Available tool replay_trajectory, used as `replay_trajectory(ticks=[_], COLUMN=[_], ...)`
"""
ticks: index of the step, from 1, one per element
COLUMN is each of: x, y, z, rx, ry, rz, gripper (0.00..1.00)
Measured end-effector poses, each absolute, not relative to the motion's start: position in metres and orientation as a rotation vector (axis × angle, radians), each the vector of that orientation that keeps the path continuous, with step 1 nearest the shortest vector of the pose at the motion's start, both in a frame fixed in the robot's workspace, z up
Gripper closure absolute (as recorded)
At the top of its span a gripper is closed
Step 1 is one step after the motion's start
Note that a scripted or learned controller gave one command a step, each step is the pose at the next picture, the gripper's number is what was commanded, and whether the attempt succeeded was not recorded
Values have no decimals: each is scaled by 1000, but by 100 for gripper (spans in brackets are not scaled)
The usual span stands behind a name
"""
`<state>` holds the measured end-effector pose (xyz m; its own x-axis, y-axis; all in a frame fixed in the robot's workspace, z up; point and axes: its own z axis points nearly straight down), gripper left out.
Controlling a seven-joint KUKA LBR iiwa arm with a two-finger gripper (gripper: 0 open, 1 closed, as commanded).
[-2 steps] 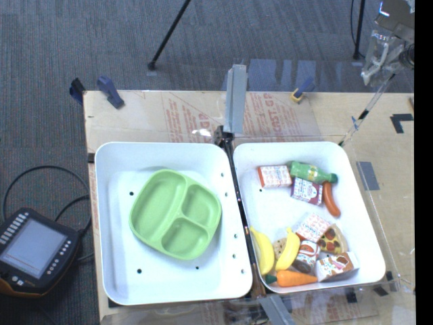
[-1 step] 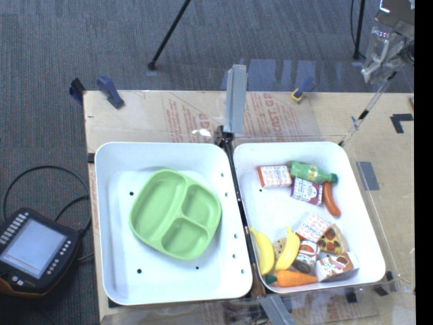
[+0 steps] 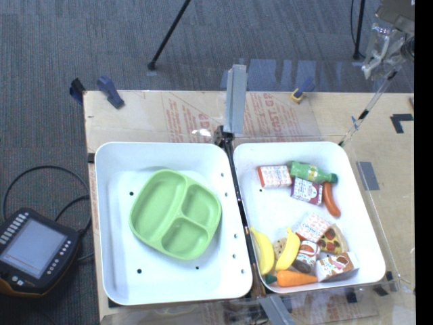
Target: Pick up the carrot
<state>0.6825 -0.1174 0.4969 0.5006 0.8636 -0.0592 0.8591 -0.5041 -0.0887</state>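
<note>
**Q:** Where is your gripper, and what are its fingers doing?

**A:** My gripper (image 3: 376, 65) hangs high at the top right corner, above the grey carpet beyond the bench, well apart from both bins. It is small and blurred there, so I cannot tell how it stands. Nothing hangs beneath it.

**Q:** And the carrot?

**A:** The carrot (image 3: 292, 278) lies on its side along the near wall of the right bin (image 3: 352, 158), toward that bin's near left corner. It is orange and tapered, with a dark green top at its left end and its tip pointing right. Just behind it stand two yellow bananas (image 3: 275, 248), and a small printed carton (image 3: 335, 267) sits right beside its tip.

**Q:** What else shares that bin?

**A:** A pizza slice (image 3: 331, 239), a red sausage (image 3: 331, 199), a green bottle (image 3: 311, 172) and a few more printed packets.

**Q:** The other bin?

**A:** The left bin (image 3: 111, 181) holds a green divided plate (image 3: 145, 212) with three compartments
</note>
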Motion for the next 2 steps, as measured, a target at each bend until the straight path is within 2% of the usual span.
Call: replay_trajectory(ticks=[2], x=[688], y=[-113], z=[509], rx=[-2676], ry=[-1563], rz=[147], gripper=[100])
